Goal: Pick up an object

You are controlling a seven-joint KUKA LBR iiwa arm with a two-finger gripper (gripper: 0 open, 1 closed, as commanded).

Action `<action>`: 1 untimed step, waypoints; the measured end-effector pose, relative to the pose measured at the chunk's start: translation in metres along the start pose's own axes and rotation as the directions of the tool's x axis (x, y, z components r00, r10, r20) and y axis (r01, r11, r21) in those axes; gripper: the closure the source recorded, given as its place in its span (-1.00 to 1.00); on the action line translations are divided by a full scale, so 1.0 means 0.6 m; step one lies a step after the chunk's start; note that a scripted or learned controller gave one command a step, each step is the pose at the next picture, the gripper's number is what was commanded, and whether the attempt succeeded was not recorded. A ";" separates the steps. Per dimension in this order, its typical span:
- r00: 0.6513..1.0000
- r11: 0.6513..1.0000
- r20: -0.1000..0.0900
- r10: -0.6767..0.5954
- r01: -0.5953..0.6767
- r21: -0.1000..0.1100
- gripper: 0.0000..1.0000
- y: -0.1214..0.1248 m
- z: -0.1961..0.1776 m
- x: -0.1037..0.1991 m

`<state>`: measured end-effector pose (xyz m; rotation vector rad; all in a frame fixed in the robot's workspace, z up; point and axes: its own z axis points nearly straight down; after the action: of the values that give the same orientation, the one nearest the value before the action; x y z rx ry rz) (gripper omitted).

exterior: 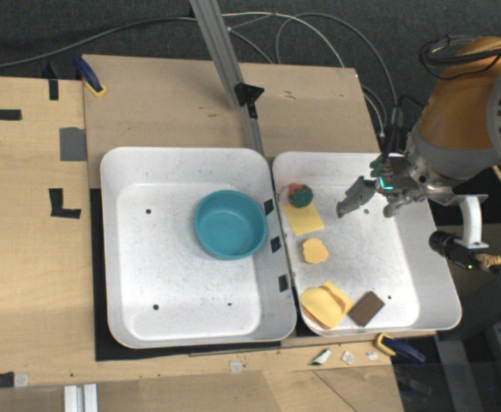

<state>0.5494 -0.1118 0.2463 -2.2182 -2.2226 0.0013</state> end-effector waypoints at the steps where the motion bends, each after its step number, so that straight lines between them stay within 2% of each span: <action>1: 1.000 1.000 0.000 0.001 -0.001 0.004 -1.00 -0.012 0.080 0.010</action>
<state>0.5418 -0.1058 0.1985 -2.2166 -2.2199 0.0062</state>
